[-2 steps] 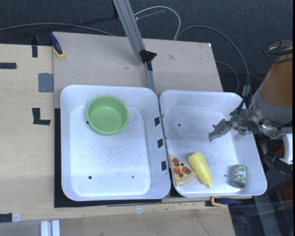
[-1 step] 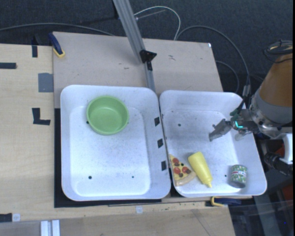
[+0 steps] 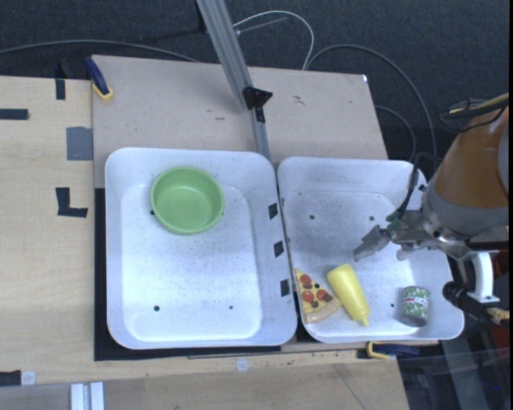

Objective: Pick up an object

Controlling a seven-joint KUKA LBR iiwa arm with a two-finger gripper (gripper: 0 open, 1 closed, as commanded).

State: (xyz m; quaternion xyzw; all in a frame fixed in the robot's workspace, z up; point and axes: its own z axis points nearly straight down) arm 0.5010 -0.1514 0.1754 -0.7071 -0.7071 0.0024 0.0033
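In the right bin (image 3: 342, 182), near its front edge, lie a toy pizza slice (image 3: 313, 295), a yellow squeeze bottle (image 3: 349, 292) and a small green-patterned can (image 3: 414, 304). A green bowl (image 3: 186, 199) sits in the back of the left bin (image 3: 197, 306). My gripper (image 3: 368, 244) hangs over the right bin's middle, just above and to the right of the yellow bottle in the picture, apart from it. I see no object at its tip.
A slanted metal pole (image 3: 231, 45) crosses the bench behind the bins, ending at a black clamp (image 3: 256, 98). Cables (image 3: 342, 54) loop at the back right. The grey arm with its orange band (image 3: 474, 173) fills the right side above the right bin.
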